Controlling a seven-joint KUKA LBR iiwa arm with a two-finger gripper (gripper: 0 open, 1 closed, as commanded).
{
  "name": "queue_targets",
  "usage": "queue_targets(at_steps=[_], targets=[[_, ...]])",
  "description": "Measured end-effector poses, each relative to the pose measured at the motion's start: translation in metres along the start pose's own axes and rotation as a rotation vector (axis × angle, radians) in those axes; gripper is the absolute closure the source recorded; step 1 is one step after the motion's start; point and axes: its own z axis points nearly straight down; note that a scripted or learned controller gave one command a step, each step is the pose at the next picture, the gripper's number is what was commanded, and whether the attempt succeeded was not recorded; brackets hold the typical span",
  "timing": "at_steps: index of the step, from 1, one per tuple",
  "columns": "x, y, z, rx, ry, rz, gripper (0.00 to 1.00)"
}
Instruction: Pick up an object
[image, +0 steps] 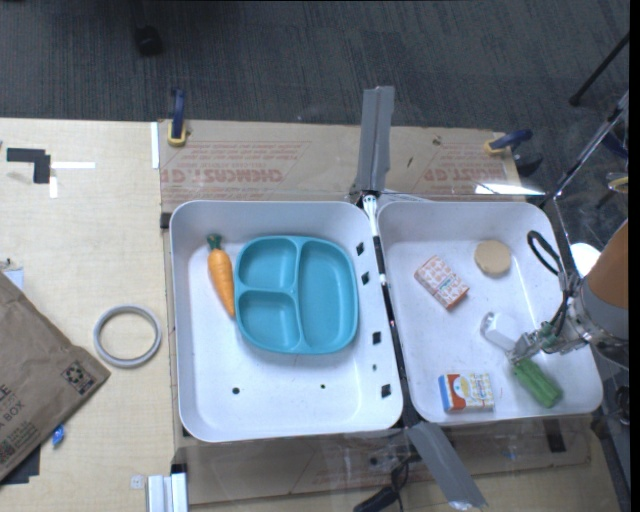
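Step in hand: approach/reach, no grasp yet as far as I can judge. Arm comes in from the right edge; gripper sits low in the right bin, near its right wall, just above the green cylinder-like object and just right of a small white/grey piece. Can't tell how far the gripper is open or whether it has anything; too small and cluttered there.

Likely target: the green object, lying tilted toward the bin's front-right corner. Other picks in the same bin: small patterned box mid-bin, tan round disc toward the back, juice-type carton lying flat at the front.

Left bin: teal divided plate, toy carrot just beside its left rim. Tape ring on the tabletop, well apart.

Next move, my read: drop straight onto the green object, align across its narrow width, close, lift. Risk: it's close to the wall, so a finger may catch the bin's side.
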Motion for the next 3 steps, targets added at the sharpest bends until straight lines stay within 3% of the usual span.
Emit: queue_targets(at_steps=[1,2,3], targets=[[0.0000,0.0000,0.0000,0.000,0.000,0.000,0.00],[-0.0001,0.0004,-0.0086,0.000,0.000,0.000,1.00],[-0.0001,0.0004,-0.0085,0.000,0.000,0.001,0.00]])
